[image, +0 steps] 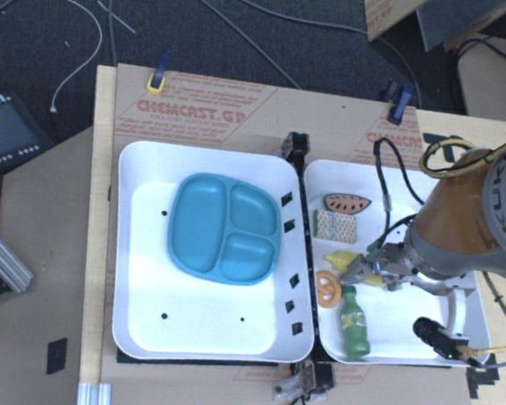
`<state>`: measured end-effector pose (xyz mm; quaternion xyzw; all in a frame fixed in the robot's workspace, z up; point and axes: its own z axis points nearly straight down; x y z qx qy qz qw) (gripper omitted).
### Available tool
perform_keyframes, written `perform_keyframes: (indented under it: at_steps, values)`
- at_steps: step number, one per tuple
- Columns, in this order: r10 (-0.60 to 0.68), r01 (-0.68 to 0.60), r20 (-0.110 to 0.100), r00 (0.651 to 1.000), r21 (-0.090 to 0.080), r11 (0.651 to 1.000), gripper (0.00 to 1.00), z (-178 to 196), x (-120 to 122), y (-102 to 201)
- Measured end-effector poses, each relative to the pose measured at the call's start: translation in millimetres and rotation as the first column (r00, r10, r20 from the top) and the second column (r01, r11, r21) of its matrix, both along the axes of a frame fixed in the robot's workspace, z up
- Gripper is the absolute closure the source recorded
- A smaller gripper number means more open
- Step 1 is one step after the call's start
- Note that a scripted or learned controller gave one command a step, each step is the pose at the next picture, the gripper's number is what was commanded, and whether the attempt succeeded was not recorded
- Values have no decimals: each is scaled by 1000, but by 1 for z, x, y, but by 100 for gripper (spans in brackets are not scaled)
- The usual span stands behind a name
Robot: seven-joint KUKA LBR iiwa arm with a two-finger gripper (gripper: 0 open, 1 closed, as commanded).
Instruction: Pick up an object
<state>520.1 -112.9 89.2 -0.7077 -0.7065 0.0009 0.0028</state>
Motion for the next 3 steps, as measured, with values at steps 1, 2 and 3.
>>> perform_keyframes:
  at_steps: [1, 2, 3]
  values:
    - [1, -1, 2, 1000, 0, 1000, 0, -5, 0, 0]
    - [1, -1, 5, 1000, 0, 1000, 100, 7, 1, 1]
    - [2, -2, 10, 1000, -3, 1000, 100, 51, -3, 1]
